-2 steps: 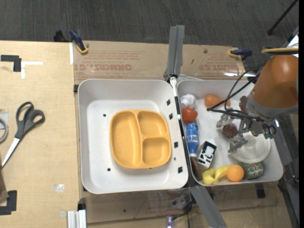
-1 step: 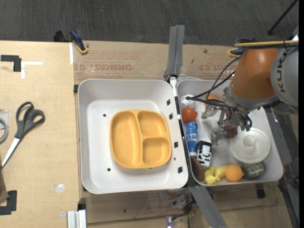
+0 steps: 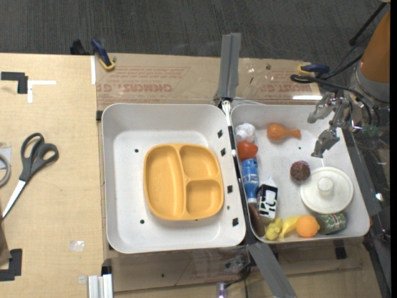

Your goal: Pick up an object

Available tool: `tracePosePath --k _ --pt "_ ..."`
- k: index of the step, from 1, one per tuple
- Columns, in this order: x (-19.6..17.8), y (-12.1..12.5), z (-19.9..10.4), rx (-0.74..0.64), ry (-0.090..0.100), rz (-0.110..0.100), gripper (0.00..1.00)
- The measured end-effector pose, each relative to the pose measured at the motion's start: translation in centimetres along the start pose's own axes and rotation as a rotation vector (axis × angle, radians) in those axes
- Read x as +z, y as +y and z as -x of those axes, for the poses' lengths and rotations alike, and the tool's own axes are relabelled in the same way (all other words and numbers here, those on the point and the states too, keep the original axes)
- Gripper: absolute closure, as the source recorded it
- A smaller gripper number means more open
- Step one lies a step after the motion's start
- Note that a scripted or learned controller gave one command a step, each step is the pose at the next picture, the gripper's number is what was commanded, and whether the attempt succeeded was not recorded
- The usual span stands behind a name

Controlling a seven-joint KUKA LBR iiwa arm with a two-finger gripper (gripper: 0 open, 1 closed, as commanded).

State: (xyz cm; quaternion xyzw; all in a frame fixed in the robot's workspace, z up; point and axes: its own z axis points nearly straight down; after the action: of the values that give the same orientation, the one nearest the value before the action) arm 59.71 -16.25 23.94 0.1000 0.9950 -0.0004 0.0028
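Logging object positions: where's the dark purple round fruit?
The dark purple round fruit lies in the right white bin, just left of the white lidded bowl and below the orange gourd-shaped toy.

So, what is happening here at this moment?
A robot arm reaches in from the right, and its gripper hangs open over the right bin, holding nothing. Below it lie a dark purple ball, a white lid and an orange toy. The left bin holds a yellow divided plate.
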Motion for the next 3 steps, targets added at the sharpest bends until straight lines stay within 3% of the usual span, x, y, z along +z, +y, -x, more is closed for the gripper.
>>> tracePosePath --k 1,2,3 --pt "12.3 3.8 3.2 -0.023 0.002 0.001 0.0" --pt "14.5 -1.6 2.1 -0.035 0.0 0.0 0.0" --pt "13.4 -1.6 2.3 -0.036 -0.008 0.0 1.0"
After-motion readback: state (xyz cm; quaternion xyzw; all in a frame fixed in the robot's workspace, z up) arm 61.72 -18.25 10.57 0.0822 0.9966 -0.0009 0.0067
